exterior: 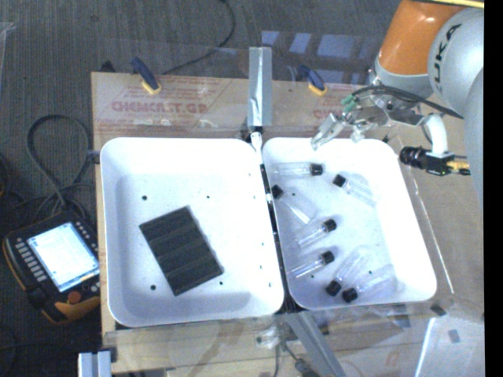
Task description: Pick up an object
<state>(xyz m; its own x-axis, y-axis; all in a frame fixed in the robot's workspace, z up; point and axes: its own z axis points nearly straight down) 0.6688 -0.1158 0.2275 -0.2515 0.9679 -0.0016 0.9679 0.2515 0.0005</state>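
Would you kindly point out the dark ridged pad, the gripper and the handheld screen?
dark ridged pad (181,250), camera view, middle of its top face
gripper (339,129), camera view, between its fingertips
handheld screen (61,254), camera view, centre of the lit display

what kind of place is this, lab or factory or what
Most likely a robotics lab test bench: a grey and orange arm over two white bins, clear capped vials in the right one, and a teach pendant lying alongside.
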